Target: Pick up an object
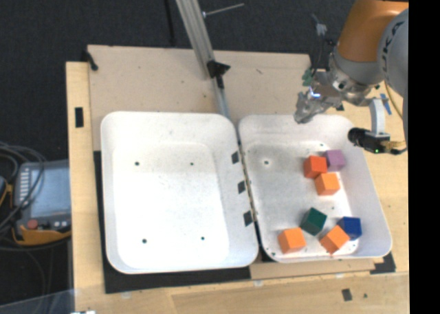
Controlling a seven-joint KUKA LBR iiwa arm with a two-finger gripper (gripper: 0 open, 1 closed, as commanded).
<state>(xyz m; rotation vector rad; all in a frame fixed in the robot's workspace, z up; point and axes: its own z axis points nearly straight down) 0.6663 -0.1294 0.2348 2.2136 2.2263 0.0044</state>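
Seven little blocks are being kept in the right bin: an orange cube touching a purple one, another orange just below, then green, blue and two more orange (all near the front edge).

The grey-and-orange arm's gripper hangs over the far rim of the right shallow white plastic bin. That bin holds four orange cubes, a purple cube, a dark green cube and a blue cube. The left white bin lies beside it on the tan surface.
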